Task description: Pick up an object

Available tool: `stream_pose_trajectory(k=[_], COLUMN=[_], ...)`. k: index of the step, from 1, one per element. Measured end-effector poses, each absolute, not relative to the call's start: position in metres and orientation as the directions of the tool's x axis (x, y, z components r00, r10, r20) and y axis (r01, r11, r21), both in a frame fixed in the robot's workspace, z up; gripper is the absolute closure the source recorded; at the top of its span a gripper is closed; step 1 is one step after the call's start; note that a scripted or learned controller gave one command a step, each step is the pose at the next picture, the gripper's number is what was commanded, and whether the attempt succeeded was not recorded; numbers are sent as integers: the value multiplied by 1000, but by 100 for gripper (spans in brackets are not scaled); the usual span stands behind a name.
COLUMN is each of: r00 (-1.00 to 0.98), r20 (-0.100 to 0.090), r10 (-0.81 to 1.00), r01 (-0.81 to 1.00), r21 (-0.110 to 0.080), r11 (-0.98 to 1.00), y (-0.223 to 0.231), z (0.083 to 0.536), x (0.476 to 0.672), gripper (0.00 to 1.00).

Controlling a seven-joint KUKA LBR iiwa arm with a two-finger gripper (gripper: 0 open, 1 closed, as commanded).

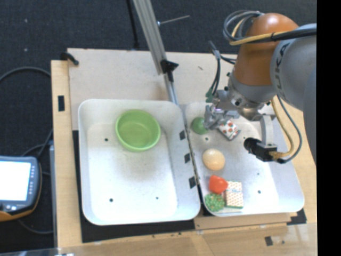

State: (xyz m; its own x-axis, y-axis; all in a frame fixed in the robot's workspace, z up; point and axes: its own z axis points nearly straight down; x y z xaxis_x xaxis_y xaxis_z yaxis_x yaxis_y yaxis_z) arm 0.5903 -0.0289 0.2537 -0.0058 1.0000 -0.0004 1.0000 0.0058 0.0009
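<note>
1. White plastic forms both bins: the left bin [133, 188] and the right bin [273, 192] sit side by side on the pale bench [109, 74], with their inner edges meeting.
2. A green bowl [138, 130] stands upright in the left bin, closer to its far edge than to its near one.
3. The arm [264, 52], grey with an orange band, comes in over the right bin's far edge. The gripper [214, 115] hangs low over that bin's far inner corner.
4. From this angle I cannot tell whether the gripper is open or closed, nor whether it has hold of anything.
5. A small green round piece [198, 125] lies just beside the gripper, close against the right bin's inner edge.
6. A red-and-white patterned block [229, 129] lies tilted just on the gripper's other side, toward the bin's middle.
7. A pale egg-shaped thing [213, 159] rests on the bin floor about halfway along the inner edge, apart from those two.
8. At the right bin's near inner corner three things crowd together: a red piece [217, 184], a green leafy piece [214, 201] just below it against the near edge, and a pink dotted block [234, 195] touching both.
</note>
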Motion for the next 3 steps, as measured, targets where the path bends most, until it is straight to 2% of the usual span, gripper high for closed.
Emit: stream_pose_trajectory(k=[1, 3], r00=[-6, -4], r20=[1, -1], r10=[1000, 1000], r01=[1000, 1000], r21=[3, 1], r11=[6, 4], y=[13, 86], z=[259, 239], x=[617, 664], gripper=[100, 100])
